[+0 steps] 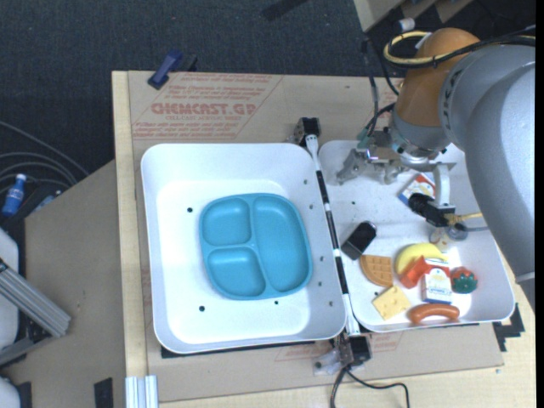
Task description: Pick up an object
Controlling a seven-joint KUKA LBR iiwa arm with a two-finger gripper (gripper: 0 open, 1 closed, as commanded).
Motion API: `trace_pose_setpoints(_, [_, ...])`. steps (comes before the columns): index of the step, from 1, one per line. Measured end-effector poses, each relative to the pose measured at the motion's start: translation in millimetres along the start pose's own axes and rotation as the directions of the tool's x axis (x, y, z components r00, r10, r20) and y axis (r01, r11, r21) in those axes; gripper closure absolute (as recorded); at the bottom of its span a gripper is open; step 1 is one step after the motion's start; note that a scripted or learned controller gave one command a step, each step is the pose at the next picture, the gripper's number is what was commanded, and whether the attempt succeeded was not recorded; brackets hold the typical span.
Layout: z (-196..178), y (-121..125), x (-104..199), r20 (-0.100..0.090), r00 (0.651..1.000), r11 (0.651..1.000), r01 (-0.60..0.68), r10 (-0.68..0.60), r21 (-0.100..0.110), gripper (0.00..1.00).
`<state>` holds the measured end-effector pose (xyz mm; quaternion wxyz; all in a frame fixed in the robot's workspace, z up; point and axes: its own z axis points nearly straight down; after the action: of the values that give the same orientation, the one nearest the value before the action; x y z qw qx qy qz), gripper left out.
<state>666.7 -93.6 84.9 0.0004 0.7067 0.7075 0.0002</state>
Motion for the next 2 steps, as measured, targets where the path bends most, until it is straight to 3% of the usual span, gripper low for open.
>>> trace_pose_setpoints(1, [1, -93, -3, -0.001, 1.000, 1.000, -0.002, 0.002, 0.003, 0.00])
trace_pose_setpoints(2, [0, -15, -7, 0.000, 1.000, 1.000, 0.000, 0.000, 0.000, 0.00])
